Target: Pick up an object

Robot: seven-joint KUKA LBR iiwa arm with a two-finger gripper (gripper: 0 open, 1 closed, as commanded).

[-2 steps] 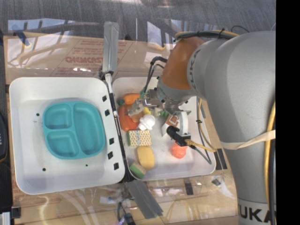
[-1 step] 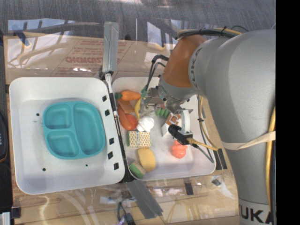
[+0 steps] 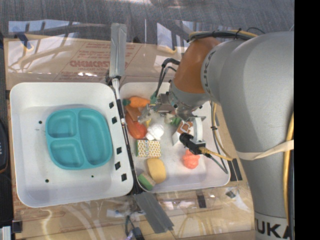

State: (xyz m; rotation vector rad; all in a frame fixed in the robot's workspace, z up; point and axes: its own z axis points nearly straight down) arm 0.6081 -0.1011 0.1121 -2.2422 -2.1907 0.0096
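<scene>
The big grey arm [image 3: 250,99] fills the right side of the bench, its orange band [image 3: 192,69] bent down over the right-hand bin [image 3: 215,176]. Next in size is the left bin [image 3: 25,149], which holds a teal divided tray [image 3: 77,136] lying flat in its middle. The right bin is crowded with small toy food. The gripper [image 3: 167,108] sits low in that bin's upper half, and from here I cannot tell how it is set, since the wrist body covers it. Just to its left lie an orange carrot-like piece [image 3: 137,102] and a red-orange piece [image 3: 136,129], with a small white lump [image 3: 155,132] between them and the wrist. Below those sit a checkered cracker [image 3: 149,148], a yellow lump [image 3: 156,169], a pink-red lump [image 3: 190,160] and a green bit [image 3: 146,181] at the near rim. I'd judge the nearest candidates lie left of the gripper; the carrot's long axis runs roughly left to right, pointing toward it
</scene>
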